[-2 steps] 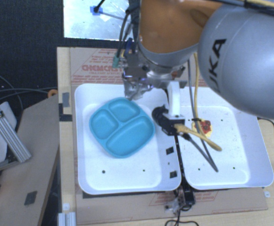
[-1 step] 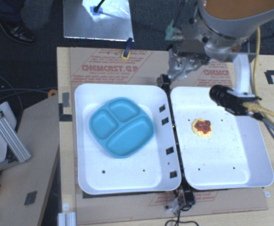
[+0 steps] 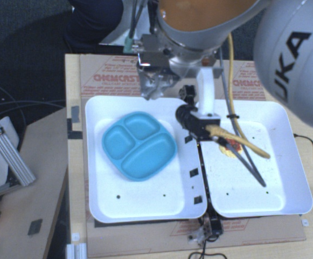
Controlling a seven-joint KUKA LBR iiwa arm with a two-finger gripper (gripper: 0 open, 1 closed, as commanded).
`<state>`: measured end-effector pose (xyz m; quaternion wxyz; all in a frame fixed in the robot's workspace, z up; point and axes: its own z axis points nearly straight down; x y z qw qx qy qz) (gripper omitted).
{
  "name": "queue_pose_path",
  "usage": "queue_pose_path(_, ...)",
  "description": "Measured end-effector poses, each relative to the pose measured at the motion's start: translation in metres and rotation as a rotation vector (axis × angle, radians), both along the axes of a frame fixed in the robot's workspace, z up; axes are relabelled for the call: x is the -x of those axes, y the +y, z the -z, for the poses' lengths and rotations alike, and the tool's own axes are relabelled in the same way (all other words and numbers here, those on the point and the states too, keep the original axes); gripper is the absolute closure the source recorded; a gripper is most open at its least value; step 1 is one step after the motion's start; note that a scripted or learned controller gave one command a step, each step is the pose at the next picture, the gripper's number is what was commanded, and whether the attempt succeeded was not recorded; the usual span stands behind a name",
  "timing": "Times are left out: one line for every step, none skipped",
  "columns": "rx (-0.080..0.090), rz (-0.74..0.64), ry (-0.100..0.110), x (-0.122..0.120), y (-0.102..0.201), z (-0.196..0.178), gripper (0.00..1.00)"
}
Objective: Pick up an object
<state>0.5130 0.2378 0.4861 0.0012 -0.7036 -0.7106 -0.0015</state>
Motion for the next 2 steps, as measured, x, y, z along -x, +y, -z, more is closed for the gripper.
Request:
queue_pose_path(0.006, 0.004, 0.007, 0.028, -0.004, 0.072, 1.00)
queue_pose_path(-0.001, 0.013, -0.017, -0.017, -0.040, -0.057, 1.00)
